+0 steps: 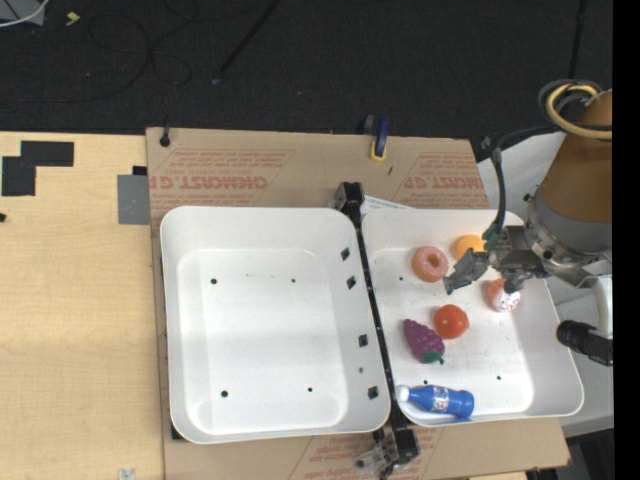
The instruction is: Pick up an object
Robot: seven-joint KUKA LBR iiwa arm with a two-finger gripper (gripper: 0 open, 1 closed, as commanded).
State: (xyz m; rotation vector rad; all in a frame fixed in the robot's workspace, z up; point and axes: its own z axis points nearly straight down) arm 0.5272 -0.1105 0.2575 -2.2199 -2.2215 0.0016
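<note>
In the right bin (545,393) lie a pink donut (431,263), an orange fruit (467,245), a red tomato (451,320), purple grapes (424,339), a blue bottle (438,400) at the front wall, and a small red-and-white object (501,296). My gripper (488,279) hangs over the bin's right half, open, with its fingers spread. One dark finger (464,271) points toward the donut. The other sits just above the red-and-white object. Nothing is held between them.
The left bin (185,268) lies beside the right one, with a black divider rail (362,298) between them. A blue clamp (379,138) is fixed at the cardboard's back edge. A black part (588,340) sticks out past the right bin's right wall.
</note>
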